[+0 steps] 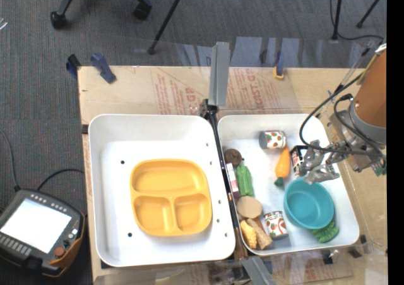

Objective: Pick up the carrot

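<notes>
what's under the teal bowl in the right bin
A green item pokes out from beneath the teal bowl at its lower right edge, resting on the right bin floor. How far it extends under the bowl is covered, so its identity is unclear.

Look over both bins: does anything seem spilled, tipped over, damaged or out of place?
Nothing stands out. The yellow tray lies flat in the left bin; the carrot, teal bowl and toy foods sit loosely in the right bin, none spilled outside.
</notes>
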{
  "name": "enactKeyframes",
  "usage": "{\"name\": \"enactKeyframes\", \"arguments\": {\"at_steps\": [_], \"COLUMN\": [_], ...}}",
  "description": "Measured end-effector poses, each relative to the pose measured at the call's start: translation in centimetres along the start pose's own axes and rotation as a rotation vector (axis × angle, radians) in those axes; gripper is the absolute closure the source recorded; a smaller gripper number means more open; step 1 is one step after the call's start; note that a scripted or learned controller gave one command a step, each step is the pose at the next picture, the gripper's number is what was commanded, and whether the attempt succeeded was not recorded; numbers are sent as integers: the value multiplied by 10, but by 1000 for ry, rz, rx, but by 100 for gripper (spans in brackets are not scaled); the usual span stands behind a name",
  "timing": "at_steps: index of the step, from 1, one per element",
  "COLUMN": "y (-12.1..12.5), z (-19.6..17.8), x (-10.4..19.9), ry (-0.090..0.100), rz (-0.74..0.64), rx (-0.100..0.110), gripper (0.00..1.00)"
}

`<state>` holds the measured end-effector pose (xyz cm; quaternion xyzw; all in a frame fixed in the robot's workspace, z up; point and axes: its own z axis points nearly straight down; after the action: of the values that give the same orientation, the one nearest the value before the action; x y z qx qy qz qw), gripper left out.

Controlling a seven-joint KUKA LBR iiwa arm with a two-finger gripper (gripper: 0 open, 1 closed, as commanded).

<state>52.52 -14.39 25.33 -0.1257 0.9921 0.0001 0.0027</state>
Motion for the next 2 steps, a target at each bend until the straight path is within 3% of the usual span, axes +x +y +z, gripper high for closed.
{"name": "enactKeyframes", "arguments": {"at_steps": [1, 2], "y": [-19, -41], "z": [-109, -22], "x": [16, 54], "ry": [-1, 11], "rz": [-121, -222], "rx": [1, -11], "gripper": [100, 100]}}
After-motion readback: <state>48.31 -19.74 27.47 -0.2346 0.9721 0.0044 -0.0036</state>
